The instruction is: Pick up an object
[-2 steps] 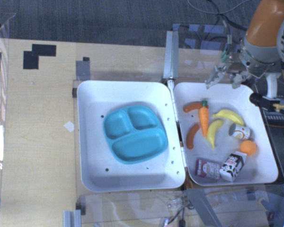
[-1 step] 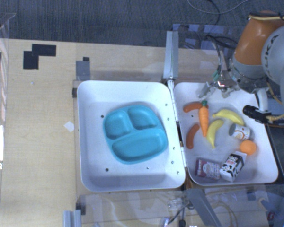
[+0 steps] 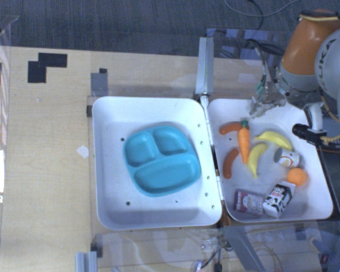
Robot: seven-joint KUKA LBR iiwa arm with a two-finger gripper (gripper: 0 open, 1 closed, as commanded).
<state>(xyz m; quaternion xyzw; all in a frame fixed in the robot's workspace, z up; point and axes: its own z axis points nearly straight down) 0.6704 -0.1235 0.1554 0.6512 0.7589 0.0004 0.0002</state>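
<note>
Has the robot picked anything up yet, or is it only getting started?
Nothing looks picked up yet. The gripper hovers at the top of the right bin. The carrot, bananas and cartons lie in that bin. The grab and the lift are left.

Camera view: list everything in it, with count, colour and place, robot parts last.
Bins: 2, white, side by side on the bench.
Divided plate: 1, blue, left bin.
Carrot: 1, orange, right bin.
Bananas: 2, yellow, right bin centre.
Sausages: 2, red-brown, beside the carrot.
Orange: 1, orange, right side.
Small can: 1, pale, above the orange.
Cartons: 2, maroon and black-and-white, front.
Arm: 1, grey and orange, right.
Gripper: 1, above right bin's rear.
</note>
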